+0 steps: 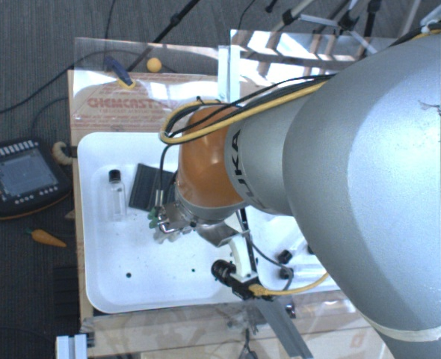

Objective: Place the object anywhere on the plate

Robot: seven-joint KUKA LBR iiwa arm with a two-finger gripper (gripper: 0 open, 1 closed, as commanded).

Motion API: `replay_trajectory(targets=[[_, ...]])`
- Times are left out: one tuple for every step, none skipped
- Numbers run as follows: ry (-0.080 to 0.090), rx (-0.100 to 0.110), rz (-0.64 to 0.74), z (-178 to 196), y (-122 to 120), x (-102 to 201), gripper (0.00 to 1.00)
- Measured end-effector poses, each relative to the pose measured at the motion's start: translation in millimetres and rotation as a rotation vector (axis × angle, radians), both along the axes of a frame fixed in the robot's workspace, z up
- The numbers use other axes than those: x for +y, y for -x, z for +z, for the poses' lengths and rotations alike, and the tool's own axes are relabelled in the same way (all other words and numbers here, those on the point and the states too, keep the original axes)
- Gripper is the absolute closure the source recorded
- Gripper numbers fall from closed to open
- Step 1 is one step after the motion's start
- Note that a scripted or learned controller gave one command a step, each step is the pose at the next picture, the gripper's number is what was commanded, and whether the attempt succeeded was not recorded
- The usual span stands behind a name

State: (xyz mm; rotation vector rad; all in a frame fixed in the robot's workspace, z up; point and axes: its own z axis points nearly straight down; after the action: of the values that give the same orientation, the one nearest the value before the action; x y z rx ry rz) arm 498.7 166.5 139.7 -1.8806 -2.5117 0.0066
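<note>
From my station the arm [340, 163] filled most of the right side, its orange band [205, 163] hanging over the middle of the left bin [101, 275]. The gripper [163, 221] sat low over the bin floor, just right of a dark flat plate [147, 188] lying near the bin's centre. I could not tell how its fingers stood; the wrist and cabling covered them.

A small clear vial [116, 193] with a black cap lay on the bin floor left of the plate, close beside it but apart, and well clear of the gripper. It was not on the plate.

The near-left part of the bin floor was open white, marked by two small dark specks. The left rim and near rim were both visible. Black and yellow cables [228, 118] looped over the band and trailed down toward the near rim. A pendant [19, 178] rested on the floor left of the bench, outside the bin.
</note>
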Motion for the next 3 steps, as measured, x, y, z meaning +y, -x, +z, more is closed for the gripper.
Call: replay_trajectory(targets=[[0.0, 0.001, 0.112, -27, 17, 49, 1.0], [-0.002, -0.003, 0.455, 41, 15, 46, 1.0], [-0.004, -0.016, 0.853, -48, 11, 41, 1.0]])
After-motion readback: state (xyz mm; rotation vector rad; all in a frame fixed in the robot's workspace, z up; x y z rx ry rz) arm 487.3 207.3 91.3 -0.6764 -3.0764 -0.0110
